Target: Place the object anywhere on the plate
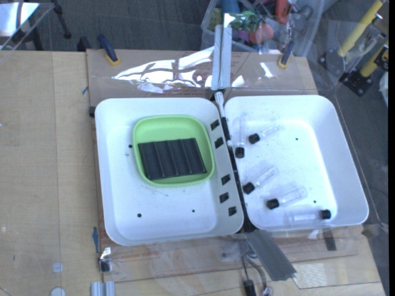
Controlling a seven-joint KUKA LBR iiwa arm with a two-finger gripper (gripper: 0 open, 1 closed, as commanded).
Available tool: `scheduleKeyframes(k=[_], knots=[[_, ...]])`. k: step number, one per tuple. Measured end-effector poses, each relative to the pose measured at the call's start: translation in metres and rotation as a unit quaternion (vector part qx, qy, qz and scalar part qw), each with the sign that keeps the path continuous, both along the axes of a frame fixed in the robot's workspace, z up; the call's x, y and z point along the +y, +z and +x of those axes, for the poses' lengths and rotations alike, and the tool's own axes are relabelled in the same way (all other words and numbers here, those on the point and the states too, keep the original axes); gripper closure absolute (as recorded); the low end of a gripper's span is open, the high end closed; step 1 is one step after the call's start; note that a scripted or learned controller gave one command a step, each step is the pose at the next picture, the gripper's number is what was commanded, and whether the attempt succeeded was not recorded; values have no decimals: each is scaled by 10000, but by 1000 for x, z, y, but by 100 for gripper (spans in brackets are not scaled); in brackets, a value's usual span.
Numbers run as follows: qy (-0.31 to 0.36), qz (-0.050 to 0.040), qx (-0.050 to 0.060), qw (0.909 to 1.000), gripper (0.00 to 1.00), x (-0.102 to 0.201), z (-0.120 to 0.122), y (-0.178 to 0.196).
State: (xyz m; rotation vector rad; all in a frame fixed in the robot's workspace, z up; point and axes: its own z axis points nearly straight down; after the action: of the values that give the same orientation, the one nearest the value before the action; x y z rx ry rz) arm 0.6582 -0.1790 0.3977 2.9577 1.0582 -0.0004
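— Where's the plate?

— The green plate (173,125) sits in the left bin (117,187), a little toward the far side, with bare white floor around it.

— And the object?

— A dark ribbed slab (171,159) lies flat on the plate, filling most of its well. Its long side runs left to right, and it stays inside the green rim.

— What's in the right bin (324,134)?

— Several clear tubes (264,176) with black caps. They lie scattered from the bin's left side to its near right corner, and the one at that corner lies against the near wall.

— Do the bins touch?

— They meet along the middle, where a row of small black clips (223,179) runs along the join.

— How does the gripper stand, open or closed?

— I cannot tell, nor whether it has hold of anything.

— Anything else on the bench (37,165)?

— A clear box (265,11) of coloured things stands beyond the far edge, well apart from the plate.
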Motion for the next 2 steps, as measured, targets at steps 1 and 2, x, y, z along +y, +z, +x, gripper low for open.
scheduleKeyframes(k=[1, 2], knots=[[-476, 8, 23, 9989, 0, 7, -2, -97], [-589, 9, 27, 9983, 0, 12, -3, -142]])
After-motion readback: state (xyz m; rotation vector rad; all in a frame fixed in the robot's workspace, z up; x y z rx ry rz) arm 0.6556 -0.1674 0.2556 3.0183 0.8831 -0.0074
